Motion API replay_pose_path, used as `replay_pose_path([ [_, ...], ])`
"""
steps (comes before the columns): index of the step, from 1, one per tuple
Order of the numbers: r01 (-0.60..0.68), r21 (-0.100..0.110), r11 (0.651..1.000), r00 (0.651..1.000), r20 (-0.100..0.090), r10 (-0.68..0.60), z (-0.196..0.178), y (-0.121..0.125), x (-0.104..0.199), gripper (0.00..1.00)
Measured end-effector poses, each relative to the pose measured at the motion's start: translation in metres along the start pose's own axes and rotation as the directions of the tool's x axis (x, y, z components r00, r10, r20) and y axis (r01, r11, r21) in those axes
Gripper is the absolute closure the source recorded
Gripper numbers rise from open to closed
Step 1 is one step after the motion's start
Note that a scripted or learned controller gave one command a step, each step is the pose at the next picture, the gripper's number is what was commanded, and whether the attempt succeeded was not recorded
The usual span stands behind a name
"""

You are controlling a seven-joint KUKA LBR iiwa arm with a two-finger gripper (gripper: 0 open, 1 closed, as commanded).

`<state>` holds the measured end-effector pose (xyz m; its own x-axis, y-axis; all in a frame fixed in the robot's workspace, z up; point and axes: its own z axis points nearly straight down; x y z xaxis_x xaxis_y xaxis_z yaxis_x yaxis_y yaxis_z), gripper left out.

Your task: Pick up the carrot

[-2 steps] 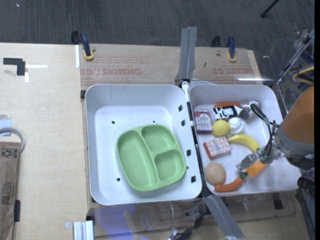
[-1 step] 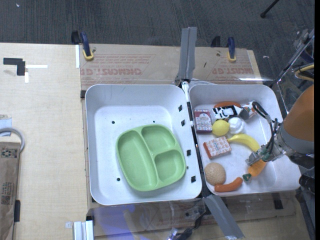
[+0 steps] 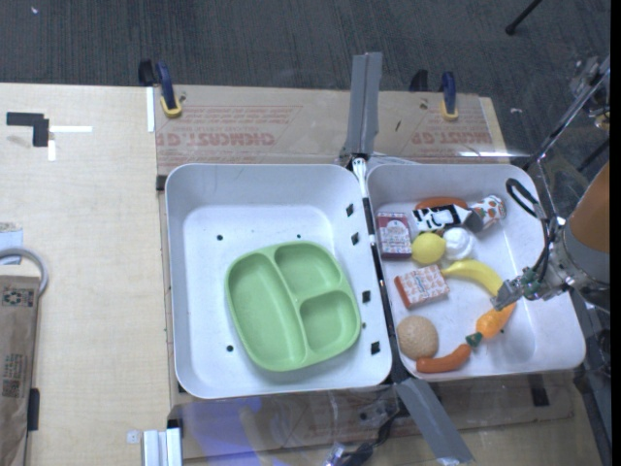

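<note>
One carrot [image 3: 495, 320] lies in the right bin [image 3: 568, 357], near its right wall, just beside the banana [image 3: 475, 275]. Gripper [image 3: 514, 294] sits at the carrot's upper end; finger opening cannot be determined. Risk: a grasp this close to the tip may slip off or catch the banana.

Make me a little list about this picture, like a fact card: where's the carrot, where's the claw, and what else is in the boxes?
carrot: right bin, near its right side, below the banana
claw: just above the carrot's upper end, reaching in from the right
holding carrot: cannot tell
left bin: green divided plate
other right bin items: lemon, round tan ball, red-orange pepper, small food boxes
</note>
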<state>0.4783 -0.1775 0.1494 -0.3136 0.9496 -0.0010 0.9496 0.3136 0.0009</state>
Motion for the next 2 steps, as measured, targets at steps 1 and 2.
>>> replay_pose_path([
  [1,-0.001,-0.002,1.0,1.0,0.001,0.001,-0.0089,0.0012,-0.0008,1.0],
  [2,-0.001,-0.001,1.0,1.0,0.001,0.001,-0.0089,0.0012,-0.0008,0.0],
])
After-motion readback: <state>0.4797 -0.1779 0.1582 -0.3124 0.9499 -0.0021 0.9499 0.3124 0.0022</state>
